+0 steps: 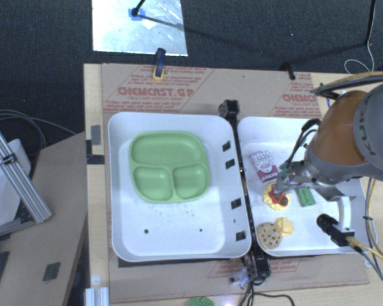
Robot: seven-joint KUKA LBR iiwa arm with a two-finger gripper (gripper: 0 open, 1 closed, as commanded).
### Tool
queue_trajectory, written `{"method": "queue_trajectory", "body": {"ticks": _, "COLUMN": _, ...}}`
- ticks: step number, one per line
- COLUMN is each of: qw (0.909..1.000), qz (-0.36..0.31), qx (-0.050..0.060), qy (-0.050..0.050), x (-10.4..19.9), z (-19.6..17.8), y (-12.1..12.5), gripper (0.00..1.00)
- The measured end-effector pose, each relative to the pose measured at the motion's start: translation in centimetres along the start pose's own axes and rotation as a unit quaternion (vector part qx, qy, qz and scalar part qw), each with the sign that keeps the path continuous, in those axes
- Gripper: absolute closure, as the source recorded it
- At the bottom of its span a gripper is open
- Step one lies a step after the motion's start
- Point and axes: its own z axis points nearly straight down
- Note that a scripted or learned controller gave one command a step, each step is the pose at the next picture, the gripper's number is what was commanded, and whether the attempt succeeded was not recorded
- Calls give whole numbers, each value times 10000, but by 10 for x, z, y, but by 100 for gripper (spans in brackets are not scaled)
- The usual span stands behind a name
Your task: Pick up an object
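Gripper (282, 187) is low in the right bin (268, 127), just above a red and yellow toy (275, 199); can't tell its state. Green block (306, 197), cookie (268, 234), small packet (263, 164) nearby; green tray (168, 166) in left bin (124, 203).

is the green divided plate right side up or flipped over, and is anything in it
Right side up: the green plate in the left bin shows its three recessed compartments facing the camera. Nothing lies in any of them.
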Motion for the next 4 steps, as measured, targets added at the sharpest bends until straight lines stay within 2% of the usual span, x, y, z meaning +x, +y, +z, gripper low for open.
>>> {"method": "queue_trajectory", "body": {"ticks": 1, "qw": 10000, "qz": -61, "qx": 41, "qy": 26, "x": 87, "z": -72, "y": 36, "gripper": 100}}
{"method": "queue_trajectory", "body": {"ticks": 2, "qw": 10000, "qz": -53, "qx": 66, "qy": 17, "x": 180, "z": -80, "y": 52, "gripper": 100}}
{"method": "queue_trajectory", "body": {"ticks": 3, "qw": 10000, "qz": 23, "qx": 61, "qy": -8, "x": 108, "z": -79, "y": 110, "gripper": 100}}
{"method": "queue_trajectory", "body": {"ticks": 4, "qw": 10000, "qz": -27, "qx": 63, "qy": 2, "x": 113, "z": -90, "y": 109, "gripper": 100}}
